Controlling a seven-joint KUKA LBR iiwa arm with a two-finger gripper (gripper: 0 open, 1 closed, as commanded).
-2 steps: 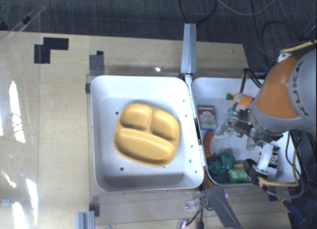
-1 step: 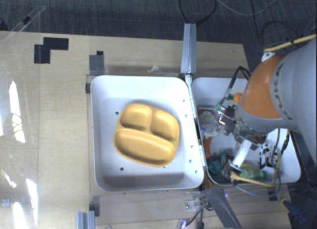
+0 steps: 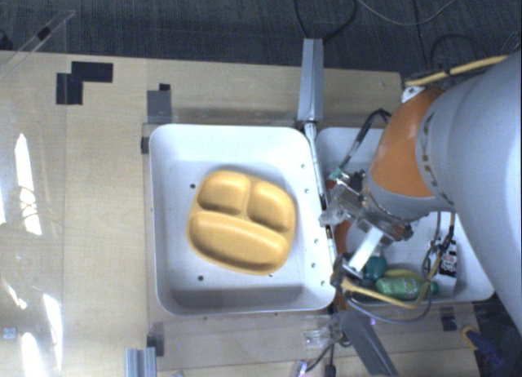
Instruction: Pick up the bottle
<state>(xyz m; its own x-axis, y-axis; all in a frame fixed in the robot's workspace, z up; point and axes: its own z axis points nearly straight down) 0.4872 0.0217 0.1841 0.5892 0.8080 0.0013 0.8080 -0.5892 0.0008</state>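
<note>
The bottle (image 3: 403, 287) lies on its side in the near part of the right bin (image 3: 347, 145), close to that bin's front wall. Its long axis runs roughly left to right across the view. It is green and looks glossy and rounded. A teal rounded piece (image 3: 375, 268) touches its left end, and I cannot tell whether that is the bottle's cap, so I cannot say which way the neck points.

My gripper (image 3: 351, 228) hangs over the left side of the same bin, just up and left of the bottle, below the orange band (image 3: 400, 163) of my grey arm. I cannot tell whether it is open or closed, and I see nothing held in it.

In the left bin (image 3: 163, 204), well apart from the bottle, sits a smooth yellow tray (image 3: 242, 220) with rounded corners and three shallow compartments.
</note>
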